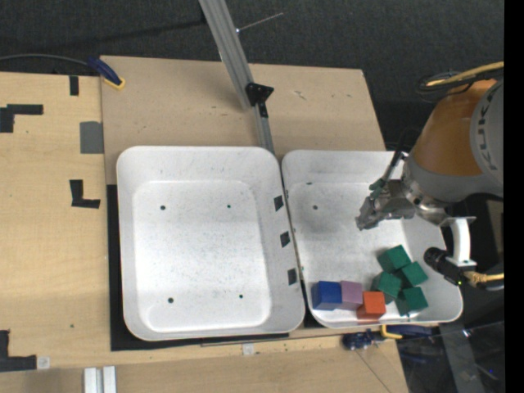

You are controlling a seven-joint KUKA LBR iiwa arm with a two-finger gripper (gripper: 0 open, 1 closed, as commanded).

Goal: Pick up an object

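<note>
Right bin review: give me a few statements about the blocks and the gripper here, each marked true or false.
1. The blocks lie in the right bin. True.
2. The blue block sits beside the purple block. True.
3. The orange block is held between the gripper's fingers. False: it lies on the bin floor, while the gripper is above the bin, apart from it.
4. The green blocks are in the left bin. False: they cluster near the right bin's lower right corner.
</note>
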